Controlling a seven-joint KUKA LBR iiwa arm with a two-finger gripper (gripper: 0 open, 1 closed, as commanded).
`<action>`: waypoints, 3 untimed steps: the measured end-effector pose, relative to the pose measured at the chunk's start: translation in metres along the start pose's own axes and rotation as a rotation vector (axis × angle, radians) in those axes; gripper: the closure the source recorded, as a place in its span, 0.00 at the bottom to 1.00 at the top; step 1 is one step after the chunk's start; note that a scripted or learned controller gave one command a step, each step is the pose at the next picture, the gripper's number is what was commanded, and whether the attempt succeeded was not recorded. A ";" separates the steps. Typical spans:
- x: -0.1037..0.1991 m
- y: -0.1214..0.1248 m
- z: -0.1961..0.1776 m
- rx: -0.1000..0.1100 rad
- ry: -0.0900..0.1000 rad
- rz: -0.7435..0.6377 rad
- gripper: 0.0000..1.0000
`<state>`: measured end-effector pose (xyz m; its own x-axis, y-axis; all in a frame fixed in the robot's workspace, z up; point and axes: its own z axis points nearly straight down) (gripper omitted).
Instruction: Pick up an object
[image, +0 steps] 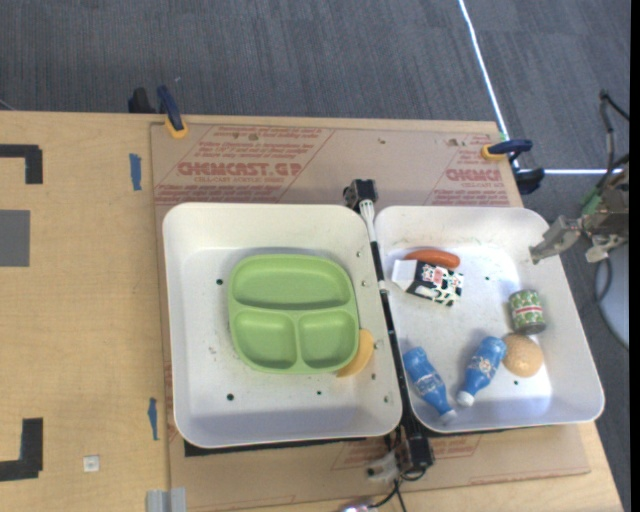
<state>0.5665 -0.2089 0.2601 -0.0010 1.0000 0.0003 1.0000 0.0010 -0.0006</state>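
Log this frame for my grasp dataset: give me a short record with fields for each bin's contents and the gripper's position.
left bin: green divided plate, yellow banana-like piece at the plate's lower right edge
right bin: red sausage, black-and-white carton, green can, tan round object, two blue bottles
gripper: at the right bin's upper right rim, holding nothing visible
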 end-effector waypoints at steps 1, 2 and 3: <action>0.014 -0.069 0.097 0.000 0.000 -0.086 0.00; 0.067 -0.019 0.174 -0.002 0.000 -0.282 0.00; 0.077 -0.086 0.174 -0.005 -0.003 -0.629 0.00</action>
<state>0.4808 -0.1321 0.0864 -0.5888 0.8083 -0.0039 0.8083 0.5888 0.0036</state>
